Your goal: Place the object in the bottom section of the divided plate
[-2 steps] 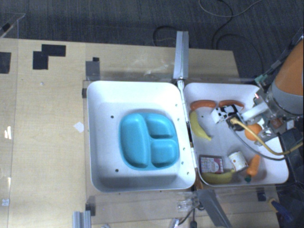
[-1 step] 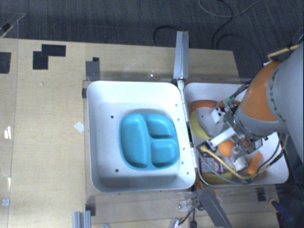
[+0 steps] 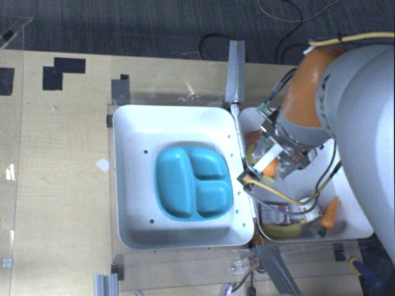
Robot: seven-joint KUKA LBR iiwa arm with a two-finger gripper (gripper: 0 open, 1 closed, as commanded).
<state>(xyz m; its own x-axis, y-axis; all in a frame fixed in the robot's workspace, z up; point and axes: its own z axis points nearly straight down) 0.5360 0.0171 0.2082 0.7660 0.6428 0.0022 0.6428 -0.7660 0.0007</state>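
The blue divided plate (image 3: 192, 182) is lying in the middle of the left bin (image 3: 133, 134) on the surface, its long single compartment to the left and two smaller sections to the right. Just right of the wall between the bins, the hand (image 3: 266, 165) is hanging low over the right bin (image 3: 355, 224), and something orange and white (image 3: 269, 164) seems to be sitting at its tip, though I cannot tell whether it is gripping it. The plate is lying directly left of the hand, so I judge the coming carry is running leftward across that dividing wall toward the section nearest the view's bottom.
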